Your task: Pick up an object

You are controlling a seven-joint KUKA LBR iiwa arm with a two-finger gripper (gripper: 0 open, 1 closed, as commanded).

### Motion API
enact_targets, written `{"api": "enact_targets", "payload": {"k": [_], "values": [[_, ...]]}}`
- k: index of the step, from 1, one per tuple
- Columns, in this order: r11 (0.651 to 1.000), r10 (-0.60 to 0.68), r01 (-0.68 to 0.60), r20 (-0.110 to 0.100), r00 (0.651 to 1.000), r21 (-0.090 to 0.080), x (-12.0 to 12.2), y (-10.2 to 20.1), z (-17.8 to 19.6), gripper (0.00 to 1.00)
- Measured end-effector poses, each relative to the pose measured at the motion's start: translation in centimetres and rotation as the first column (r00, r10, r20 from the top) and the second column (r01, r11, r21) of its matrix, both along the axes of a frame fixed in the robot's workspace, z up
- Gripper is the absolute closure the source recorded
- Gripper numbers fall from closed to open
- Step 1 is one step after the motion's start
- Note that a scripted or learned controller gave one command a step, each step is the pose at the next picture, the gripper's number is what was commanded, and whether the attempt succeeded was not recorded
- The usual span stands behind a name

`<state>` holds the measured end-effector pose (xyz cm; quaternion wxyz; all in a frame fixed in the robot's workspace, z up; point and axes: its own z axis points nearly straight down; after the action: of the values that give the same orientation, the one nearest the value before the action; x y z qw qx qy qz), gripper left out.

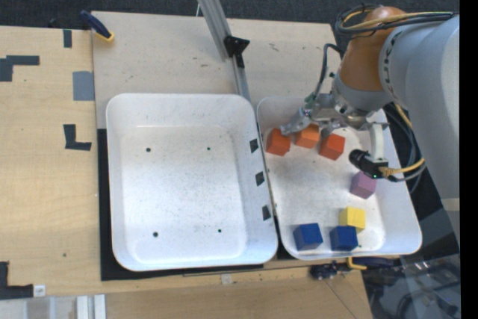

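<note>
Your pincer [312,123] hangs low over the middle orange cube [307,137], likely lining up a grab, though its spread I cannot tell.

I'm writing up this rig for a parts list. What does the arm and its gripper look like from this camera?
The arm is a thick, rounded grey body with a glossy orange band above the wrist. Black cables with yellow accents loop over the orange band and run down its side. The gripper is a small grey metal assembly below the band, with a black fitting nearby.
</note>
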<state>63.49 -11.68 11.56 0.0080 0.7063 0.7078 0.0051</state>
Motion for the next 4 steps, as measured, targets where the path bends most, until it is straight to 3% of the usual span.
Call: {"api": "enact_targets", "payload": {"k": [1,2,3,4], "values": [[1.0,0.0,0.0,-0.001,1.0,0.002,0.0,0.1,0.8,1.0],[1.0,0.001,-0.001,-0.016,1.0,0.004,0.4,0.8,5.2,1.0],[1.0,0.0,0.0,-0.015,1.0,0.004,0.4,0.9,10.5,1.0],[1.0,0.005,-0.005,-0.021,1.0,0.006,1.3,6.8,9.8,1.0]]}}
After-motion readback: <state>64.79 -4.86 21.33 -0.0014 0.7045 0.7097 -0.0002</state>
